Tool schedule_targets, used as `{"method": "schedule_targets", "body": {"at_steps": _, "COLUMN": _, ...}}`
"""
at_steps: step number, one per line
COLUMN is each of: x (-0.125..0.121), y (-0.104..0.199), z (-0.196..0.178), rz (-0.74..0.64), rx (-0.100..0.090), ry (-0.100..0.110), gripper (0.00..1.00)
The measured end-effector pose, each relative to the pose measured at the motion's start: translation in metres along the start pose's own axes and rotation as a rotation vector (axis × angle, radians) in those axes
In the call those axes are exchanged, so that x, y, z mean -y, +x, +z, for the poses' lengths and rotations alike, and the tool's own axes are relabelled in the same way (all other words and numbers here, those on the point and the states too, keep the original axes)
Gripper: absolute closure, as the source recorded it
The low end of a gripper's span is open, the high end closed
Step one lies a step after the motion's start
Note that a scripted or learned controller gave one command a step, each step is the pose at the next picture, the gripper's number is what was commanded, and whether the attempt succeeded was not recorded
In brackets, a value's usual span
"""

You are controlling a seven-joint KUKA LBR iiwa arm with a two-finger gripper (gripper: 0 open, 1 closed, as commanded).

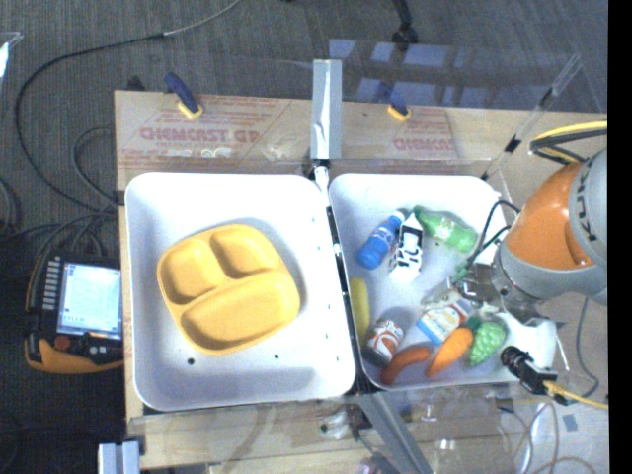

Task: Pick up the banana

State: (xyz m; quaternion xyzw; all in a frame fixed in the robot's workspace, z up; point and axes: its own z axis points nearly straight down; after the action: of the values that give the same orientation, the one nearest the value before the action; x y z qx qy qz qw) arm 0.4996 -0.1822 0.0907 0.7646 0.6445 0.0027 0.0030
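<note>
The banana [360, 307] is a slim yellow fruit lying lengthwise against the left wall of the right bin [346, 215]. My gripper [471, 284] hangs low over the right side of that bin, above a small bottle [440, 320] and well to the right of the banana. The grey wrist and orange band [558, 227] hide part of the gripper. Nothing shows held in it.
The right bin also holds a blue bottle [377, 242], a black-and-white carton [407, 251], a green packet [446, 230], a red-and-white can [385, 339], a sausage [405, 363], a carrot [451, 352] and a green bumpy item [487, 342]. A yellow divided plate [229, 286] lies in the left bin [148, 363].
</note>
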Motion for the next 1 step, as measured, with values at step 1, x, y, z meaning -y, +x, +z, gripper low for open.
{"method": "schedule_targets", "body": {"at_steps": 1, "x": -0.0860, "y": -0.0086, "z": -0.0084, "rz": -0.109, "rx": 0.001, "ry": 0.009, "gripper": 0.00}}
